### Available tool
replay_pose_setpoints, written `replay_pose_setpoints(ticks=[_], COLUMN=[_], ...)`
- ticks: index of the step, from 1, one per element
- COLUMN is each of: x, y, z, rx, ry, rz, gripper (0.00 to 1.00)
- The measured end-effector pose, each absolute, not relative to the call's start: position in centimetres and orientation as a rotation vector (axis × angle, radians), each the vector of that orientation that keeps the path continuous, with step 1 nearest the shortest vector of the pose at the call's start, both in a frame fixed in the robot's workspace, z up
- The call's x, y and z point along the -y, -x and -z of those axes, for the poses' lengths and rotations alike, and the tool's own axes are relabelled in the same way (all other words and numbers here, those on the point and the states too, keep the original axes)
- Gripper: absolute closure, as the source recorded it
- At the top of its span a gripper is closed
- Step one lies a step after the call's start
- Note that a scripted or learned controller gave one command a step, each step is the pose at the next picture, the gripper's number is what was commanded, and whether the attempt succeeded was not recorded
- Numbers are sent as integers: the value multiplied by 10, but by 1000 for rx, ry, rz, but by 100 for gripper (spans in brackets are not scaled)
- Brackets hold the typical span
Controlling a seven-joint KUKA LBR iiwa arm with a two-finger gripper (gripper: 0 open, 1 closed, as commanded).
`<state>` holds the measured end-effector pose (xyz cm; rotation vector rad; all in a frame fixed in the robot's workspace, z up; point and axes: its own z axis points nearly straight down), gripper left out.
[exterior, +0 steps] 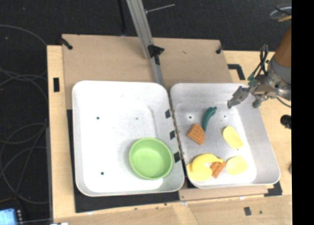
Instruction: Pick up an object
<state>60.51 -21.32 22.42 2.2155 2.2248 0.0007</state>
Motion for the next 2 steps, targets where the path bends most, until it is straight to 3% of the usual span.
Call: replay_pose_setpoints(ticks=[1, 2], x=[213, 219], y=[-605, -604], z=[-224, -182], rx=[-2225, -2221], ry=[-2215, -2222], rz=[1, 7], gripper=[0, 0])
